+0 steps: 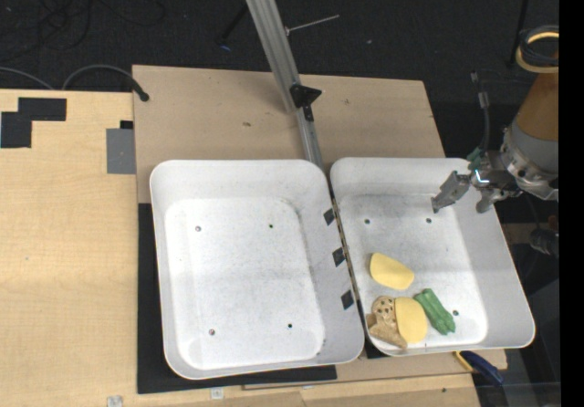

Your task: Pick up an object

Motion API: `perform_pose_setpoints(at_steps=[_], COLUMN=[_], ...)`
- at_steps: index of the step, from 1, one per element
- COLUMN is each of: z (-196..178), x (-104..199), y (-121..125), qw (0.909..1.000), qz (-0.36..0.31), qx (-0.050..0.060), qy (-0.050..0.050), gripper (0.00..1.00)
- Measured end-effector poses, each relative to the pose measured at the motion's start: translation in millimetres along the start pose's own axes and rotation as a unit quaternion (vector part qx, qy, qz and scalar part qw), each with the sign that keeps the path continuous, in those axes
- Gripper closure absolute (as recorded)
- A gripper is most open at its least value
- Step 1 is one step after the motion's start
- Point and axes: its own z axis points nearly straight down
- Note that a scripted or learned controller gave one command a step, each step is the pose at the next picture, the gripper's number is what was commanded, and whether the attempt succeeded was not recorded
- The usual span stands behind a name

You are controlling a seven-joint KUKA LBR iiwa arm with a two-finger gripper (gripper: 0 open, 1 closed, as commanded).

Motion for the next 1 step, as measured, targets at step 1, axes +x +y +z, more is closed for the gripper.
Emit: perform_pose_setpoints(at_steps=[1], z=[-2.7], x=[0.1], y=[1.0], qw=[1.0], qz=[-0.001], qx=[-0.002], qy=[-0.001], gripper=[0.0])
